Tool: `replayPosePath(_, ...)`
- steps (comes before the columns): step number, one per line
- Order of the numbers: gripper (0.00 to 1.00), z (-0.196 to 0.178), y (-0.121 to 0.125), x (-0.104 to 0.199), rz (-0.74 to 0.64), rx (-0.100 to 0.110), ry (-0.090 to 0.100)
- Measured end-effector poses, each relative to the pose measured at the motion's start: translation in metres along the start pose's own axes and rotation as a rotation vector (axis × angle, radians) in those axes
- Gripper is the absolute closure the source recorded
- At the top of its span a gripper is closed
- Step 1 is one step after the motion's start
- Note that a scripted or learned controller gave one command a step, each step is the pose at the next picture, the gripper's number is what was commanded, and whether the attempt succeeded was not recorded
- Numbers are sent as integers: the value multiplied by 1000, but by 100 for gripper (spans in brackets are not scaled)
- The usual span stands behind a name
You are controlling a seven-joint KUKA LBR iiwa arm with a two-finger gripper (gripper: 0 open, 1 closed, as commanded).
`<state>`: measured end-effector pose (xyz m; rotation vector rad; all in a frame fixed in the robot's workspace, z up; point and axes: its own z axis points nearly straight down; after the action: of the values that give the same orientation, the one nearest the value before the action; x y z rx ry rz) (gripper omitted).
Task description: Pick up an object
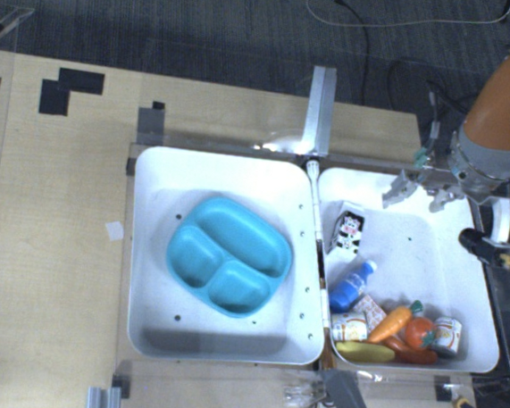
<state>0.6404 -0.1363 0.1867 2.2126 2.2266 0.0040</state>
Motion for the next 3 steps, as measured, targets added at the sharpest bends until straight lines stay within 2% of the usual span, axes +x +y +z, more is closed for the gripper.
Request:
replayPosePath(1,0,99,23,55,-65,-5,-1)
replayPosePath(2,0,97,-51,45,7,-7,-1)
replayPosePath(3,100,86,-48,46,5,-15,0)
